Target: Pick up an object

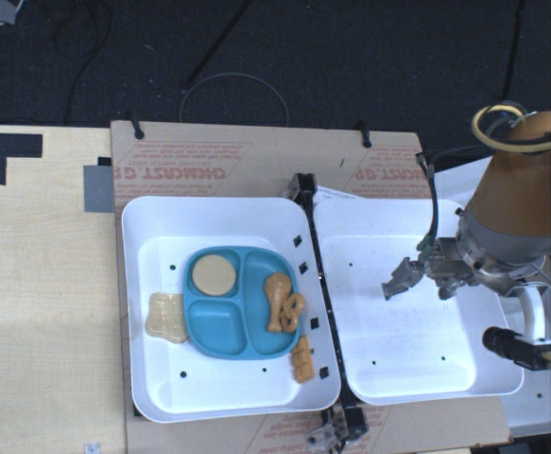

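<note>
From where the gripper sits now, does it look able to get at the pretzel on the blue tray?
Probably yes. The gripper hangs over the right bin; the pretzel lies uncovered on the blue tray across the divider, with nothing above it.

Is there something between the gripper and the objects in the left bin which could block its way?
The gripper is over the right bin; the blue tray and food pieces are in the left bin. Between them stand the adjoining bin walls and a black divider, low obstacles the gripper likely passes above.
</note>
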`<state>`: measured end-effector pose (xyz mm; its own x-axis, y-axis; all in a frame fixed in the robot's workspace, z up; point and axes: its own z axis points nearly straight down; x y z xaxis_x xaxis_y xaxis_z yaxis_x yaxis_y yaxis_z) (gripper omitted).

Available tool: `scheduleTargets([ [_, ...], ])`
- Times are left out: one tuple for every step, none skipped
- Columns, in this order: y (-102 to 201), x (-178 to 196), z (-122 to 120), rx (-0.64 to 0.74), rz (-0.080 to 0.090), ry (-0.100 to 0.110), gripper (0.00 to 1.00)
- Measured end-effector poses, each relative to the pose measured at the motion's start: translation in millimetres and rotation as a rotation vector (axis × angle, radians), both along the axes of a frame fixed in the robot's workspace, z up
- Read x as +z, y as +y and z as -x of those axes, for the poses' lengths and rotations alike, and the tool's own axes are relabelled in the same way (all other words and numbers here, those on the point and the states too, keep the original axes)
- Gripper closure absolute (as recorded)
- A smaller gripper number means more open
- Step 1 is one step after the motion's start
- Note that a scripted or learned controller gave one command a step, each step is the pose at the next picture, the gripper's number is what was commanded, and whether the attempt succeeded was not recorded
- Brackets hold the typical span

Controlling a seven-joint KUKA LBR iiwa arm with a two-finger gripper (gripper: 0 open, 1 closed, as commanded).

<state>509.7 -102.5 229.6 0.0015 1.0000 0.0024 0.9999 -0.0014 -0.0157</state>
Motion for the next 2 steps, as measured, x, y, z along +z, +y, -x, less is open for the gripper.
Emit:
scheduleTargets([
  [0, 6, -2, 0.002, 0.001, -0.012, 0.00],
  [7, -52, -8, 0.002, 0.000, -0.007, 0.00],
])
